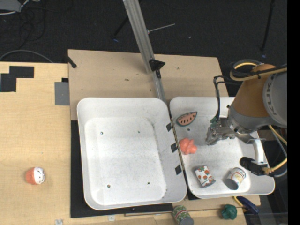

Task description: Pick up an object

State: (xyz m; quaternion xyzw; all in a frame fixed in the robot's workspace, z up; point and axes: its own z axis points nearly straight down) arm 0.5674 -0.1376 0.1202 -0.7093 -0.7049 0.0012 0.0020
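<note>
Gripper (214,136) hangs low over the right bin (262,184), just right of the pink lump, and from the camera view, looking down at a slant, I cannot tell how it is set or whether it has anything. Four candidates lie in that bin: a watermelon-slice toy (186,118) near the top left, a pink-orange lump (188,146) against the left wall just beside the gripper, a small patterned carton (204,176) lower down, and a small can (235,177) on its side near the bottom right. The lump is nearest, so I judge it the likely target; it looks soft and light, probably rubbery or plush, so it should give under the squeeze rather than slip, and a hold across its middle seems safest, though the wall on its left leaves little room on that side. The carton looks light and stiff with flat faces, easiest taken across its narrow sides. The can, lying down, may roll away and looks slick, so closing across its round body is riskier. The slice is thin and flat, hard to get under. The left bin (89,111) sits alongside. Outside the bins I count three more: an orange-and-white ball figure (34,176) on the left board, a dark can (180,214) and a green lump (229,212) at the front edge.
</note>
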